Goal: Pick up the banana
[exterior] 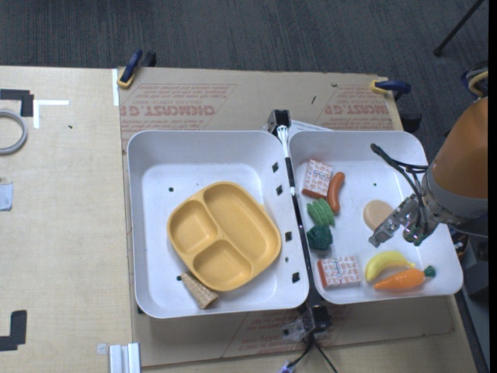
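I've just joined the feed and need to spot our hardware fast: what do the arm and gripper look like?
The arm comes in from the right: a bulky rounded body, orange on the upper part with a grey section below it at the wrist. Black cables loop off the wrist. The gripper is a small metallic grey assembly with dark parts. No markings are readable.

Hidden and cut-off parts around the right bin

The arm (466,169) is running off the right edge; the pincer (397,228) is showing too small and blurred to read, and it is partly covering the tan disc (376,211) beneath.
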Robot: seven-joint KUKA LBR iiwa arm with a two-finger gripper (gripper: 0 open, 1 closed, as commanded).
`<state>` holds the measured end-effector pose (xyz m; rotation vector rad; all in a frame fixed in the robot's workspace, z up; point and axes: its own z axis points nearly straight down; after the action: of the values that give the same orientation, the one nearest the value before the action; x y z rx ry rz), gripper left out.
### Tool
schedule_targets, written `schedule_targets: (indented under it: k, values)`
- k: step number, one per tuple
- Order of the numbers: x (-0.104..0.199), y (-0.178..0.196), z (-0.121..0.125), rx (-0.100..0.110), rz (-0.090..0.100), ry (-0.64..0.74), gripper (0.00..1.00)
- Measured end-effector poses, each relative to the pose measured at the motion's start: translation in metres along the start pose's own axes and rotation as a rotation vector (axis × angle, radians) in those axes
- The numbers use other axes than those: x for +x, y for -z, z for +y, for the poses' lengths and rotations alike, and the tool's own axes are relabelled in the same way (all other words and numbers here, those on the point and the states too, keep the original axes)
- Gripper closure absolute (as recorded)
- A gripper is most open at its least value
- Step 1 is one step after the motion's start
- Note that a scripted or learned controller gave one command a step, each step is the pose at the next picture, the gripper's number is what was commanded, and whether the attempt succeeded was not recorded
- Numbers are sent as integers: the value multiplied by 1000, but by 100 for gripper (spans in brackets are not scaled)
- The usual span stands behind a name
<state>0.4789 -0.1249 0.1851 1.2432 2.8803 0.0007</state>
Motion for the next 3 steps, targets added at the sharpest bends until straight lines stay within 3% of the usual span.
schedule_targets:
  k: [1,2,3]
  values:
    - [0,0,0,0,0,0,0]
    - [-13,-91,-13,-1,3,343,0]
    - [-45,-75,-43,1,2,-69,0]
